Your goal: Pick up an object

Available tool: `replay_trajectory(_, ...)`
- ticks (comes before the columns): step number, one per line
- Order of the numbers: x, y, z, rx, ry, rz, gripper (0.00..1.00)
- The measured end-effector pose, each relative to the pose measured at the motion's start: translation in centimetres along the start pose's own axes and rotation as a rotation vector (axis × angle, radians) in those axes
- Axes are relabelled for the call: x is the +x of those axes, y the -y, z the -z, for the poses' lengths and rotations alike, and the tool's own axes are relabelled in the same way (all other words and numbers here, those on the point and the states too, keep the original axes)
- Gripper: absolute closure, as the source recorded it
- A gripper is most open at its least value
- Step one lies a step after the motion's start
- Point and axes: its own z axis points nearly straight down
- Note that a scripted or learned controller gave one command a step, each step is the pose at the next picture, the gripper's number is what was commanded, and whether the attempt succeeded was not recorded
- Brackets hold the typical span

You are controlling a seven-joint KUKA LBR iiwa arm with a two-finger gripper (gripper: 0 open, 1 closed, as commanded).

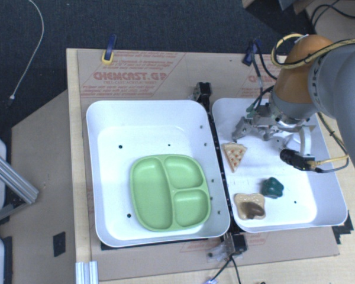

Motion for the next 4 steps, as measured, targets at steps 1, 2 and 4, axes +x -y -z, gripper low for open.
replay_trajectory(1, 0.1, 0.0, 1.1, -0.001, -0.001, -0.001, 1.00)
replay_trajectory(2, -0.1, 0.1, 7.4, -0.006, 0.001, 0.000, 1.00)
replay_trajectory(4, 4.7, 0.7, 13.6, 0.000, -0.002, 0.005, 1.00)
